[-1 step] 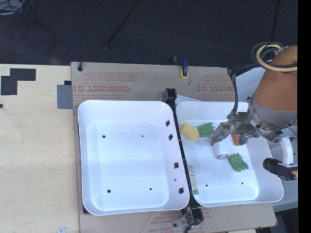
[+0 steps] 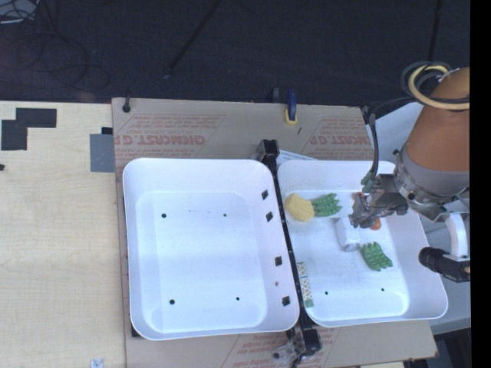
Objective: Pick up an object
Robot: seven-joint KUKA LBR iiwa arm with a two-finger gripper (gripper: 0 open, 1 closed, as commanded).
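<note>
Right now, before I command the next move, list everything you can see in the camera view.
bins: 2, white, side by side on the bench; left, right
corn: 1, yellow with green husk, right bin near its left wall
green toy: 1, green, right bin, right of centre
white object: 1, white, right bin, just below the end effector; kind unclear
board: 1, brown cardboard with red print, under the bins
clamp: 1, blue and yellow, board's far edge
arm: 1, grey and orange, from the right
end effector: 1, dark, over the right bin
</note>
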